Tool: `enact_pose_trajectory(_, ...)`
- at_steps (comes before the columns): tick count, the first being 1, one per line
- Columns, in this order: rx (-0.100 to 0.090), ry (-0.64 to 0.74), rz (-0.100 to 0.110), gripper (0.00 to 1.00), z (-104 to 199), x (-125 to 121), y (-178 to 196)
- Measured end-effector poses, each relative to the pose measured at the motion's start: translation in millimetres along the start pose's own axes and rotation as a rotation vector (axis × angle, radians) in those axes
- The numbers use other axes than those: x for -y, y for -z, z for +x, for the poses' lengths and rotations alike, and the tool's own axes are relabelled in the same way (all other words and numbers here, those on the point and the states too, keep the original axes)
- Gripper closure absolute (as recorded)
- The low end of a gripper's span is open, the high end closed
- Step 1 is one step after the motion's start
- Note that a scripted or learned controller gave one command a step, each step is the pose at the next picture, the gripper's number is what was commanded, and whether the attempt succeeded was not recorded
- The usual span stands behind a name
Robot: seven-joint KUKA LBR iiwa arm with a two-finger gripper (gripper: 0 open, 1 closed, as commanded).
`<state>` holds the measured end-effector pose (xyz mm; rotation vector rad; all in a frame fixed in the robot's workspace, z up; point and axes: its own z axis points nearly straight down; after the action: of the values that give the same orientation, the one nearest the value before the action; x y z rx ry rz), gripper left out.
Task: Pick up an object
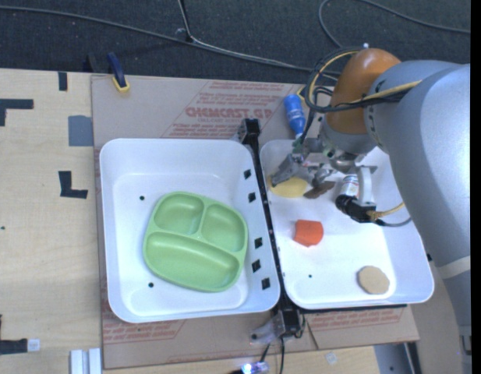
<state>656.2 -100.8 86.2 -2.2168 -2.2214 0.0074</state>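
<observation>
My gripper [298, 179] hangs low in the far left part of the right bin [396, 244]. Its two fingers stand apart on either side of a pale yellow object [291, 188] lying on the bin floor. I cannot tell whether the fingers touch it. An orange-red block [308, 232] lies in the middle of the same bin, a little in front of the gripper. A tan round piece [373, 280] rests near the bin's front right corner.
The left bin [119, 209] holds a green divided plate [196, 240]. A black divider [259, 209] runs between the bins. A blue clamp [294, 115] sits behind the right bin. The grey arm with its orange band [361, 88] fills the upper right.
</observation>
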Motion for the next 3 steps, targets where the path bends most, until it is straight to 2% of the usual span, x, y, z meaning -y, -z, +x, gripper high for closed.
enact_pose_trajectory(1,0.0,0.001,-0.004,1.0,0.5,-1.3,13.7)
enact_pose_trajectory(3,0.0,0.0,-0.011,1.0,-8.8,-4.2,126.2)
